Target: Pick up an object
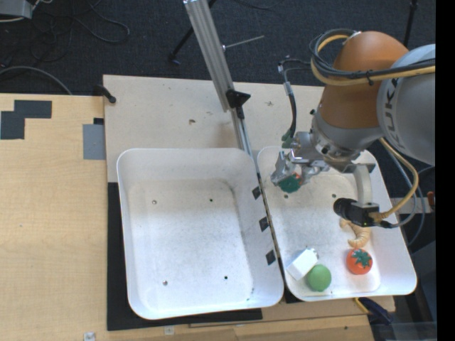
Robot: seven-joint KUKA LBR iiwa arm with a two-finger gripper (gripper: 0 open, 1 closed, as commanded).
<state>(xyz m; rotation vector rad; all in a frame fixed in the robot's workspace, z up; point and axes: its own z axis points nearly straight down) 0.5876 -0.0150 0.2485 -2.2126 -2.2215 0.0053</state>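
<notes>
The gripper (290,176) hung over the right bin (398,279) toward its 11 o'clock corner, and a small teal object (289,184) sat between its fingers, apparently gripped and perhaps lifted, though clearance could not be judged. If so, the pick looked mostly done. At the bin's 6 o'clock lay a white block (302,262), green ball (319,278) and red tomato-like toy (360,261).

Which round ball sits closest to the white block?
The green ball. It sits right against the white block at the near edge of the right bin. The red ball with the green top lies farther to the right.
</notes>
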